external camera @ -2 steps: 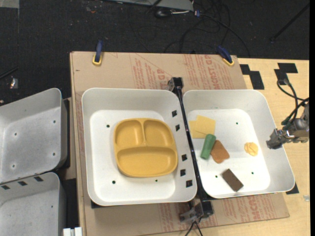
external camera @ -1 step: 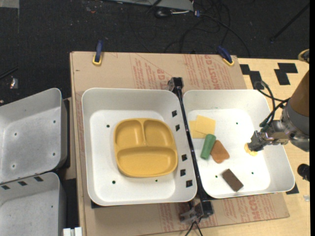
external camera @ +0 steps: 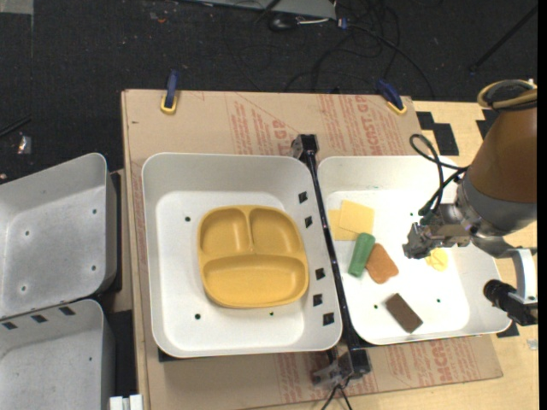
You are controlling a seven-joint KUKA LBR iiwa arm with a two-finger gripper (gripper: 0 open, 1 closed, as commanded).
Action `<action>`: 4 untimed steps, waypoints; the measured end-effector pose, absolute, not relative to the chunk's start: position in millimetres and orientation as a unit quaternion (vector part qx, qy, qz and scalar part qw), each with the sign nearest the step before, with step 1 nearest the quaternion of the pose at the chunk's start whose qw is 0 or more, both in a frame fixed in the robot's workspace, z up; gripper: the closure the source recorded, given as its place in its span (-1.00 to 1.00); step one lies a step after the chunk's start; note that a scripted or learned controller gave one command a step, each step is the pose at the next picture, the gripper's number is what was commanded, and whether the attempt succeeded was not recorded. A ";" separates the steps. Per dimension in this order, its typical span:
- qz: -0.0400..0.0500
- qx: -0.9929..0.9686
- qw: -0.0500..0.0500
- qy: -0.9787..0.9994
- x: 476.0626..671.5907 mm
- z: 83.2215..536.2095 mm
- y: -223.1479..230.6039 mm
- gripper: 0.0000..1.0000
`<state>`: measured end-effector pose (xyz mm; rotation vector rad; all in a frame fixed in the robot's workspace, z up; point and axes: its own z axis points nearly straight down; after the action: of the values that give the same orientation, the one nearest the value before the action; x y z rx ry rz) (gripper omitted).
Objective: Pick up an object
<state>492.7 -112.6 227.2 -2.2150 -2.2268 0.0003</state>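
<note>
Where pincer (external camera: pixel 425 244) hovers, yellow piece (external camera: pixel 438 260) beneath

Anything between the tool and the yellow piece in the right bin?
Nothing visible. The tool sits low in the right bin, right beside the small yellow piece. The green cylinder, orange piece and brown block lie off to the side.

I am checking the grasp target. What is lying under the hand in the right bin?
A small yellow piece lies partly under the hand in the right bin. The hand covers the rest of it.
</note>
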 end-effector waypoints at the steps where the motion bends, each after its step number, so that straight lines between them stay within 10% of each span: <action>1: -0.001 -0.704 0.000 -0.710 498.0 237.0 -56.7 1.00; 4: -0.001 -0.704 0.000 -0.710 532.5 248.2 96.0 1.00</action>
<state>532.5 96.0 248.2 -2.2127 -2.2303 -0.0032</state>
